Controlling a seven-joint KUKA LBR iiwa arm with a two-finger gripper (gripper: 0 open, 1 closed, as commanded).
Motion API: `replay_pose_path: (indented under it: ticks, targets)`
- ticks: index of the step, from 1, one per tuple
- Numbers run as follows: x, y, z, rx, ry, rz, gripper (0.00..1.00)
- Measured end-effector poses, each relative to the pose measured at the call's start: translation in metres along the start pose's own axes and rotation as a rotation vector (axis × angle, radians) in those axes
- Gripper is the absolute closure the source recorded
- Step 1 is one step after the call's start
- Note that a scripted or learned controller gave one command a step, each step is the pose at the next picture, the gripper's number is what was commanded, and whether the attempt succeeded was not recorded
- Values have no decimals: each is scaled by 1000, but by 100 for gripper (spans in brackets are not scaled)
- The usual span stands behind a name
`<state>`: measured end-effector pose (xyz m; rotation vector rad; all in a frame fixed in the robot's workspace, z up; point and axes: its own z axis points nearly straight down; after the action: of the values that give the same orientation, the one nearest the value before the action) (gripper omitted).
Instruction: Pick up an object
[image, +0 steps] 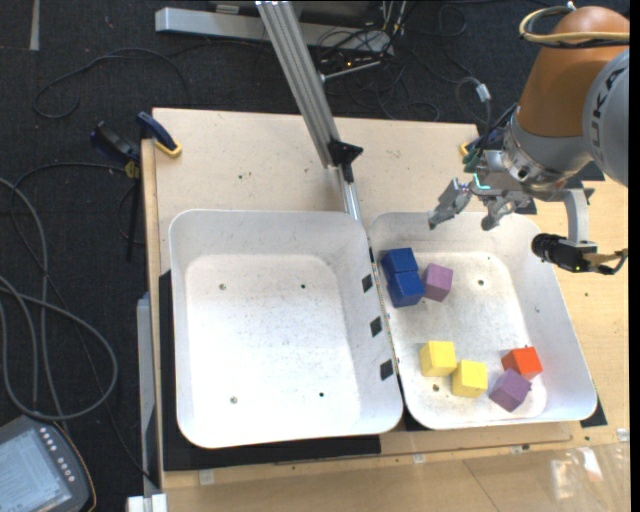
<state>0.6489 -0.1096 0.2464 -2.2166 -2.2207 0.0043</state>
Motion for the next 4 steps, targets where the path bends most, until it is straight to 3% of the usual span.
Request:
replay_pose_path:
  ticks: [1, 3, 4]
  targets:
    - [0, 0, -2, -3, -1, -1, 0]
    - [3, -9, 94, 1, -1, 3, 0]
    - [2, -4, 125, -20, -4, 1, 0]
